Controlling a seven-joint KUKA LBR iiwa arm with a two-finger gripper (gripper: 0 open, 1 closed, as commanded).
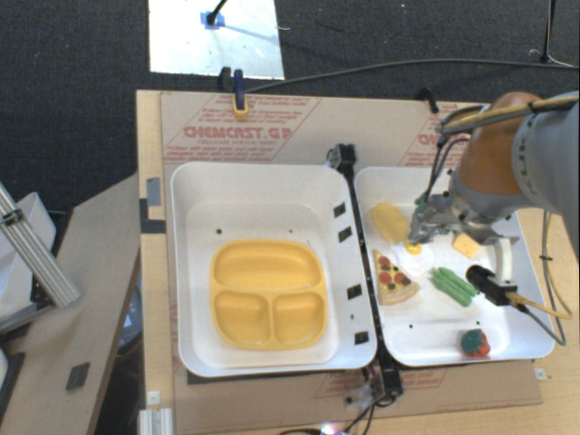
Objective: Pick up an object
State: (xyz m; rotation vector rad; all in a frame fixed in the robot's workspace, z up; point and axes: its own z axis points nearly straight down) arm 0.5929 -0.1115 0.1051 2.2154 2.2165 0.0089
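My gripper point(418, 239) hangs low over the right bin point(535, 338), its tip right at a small yellow piece point(414, 249) on the bin floor. Just left of it lies a pale yellow object point(389, 221). A pizza slice toy point(394, 278) lies below the gripper. A green ridged object point(453, 285) sits to the right of the slice, a yellow cheese wedge point(466, 246) lies beyond the wrist, and a red and green round toy point(474, 342) rests near the bin's front.
The left bin point(195, 188) holds a yellow divided tray point(268, 293). A black divider strip point(355, 261) runs between the two bins. Bare floor shows in the right bin's front middle.
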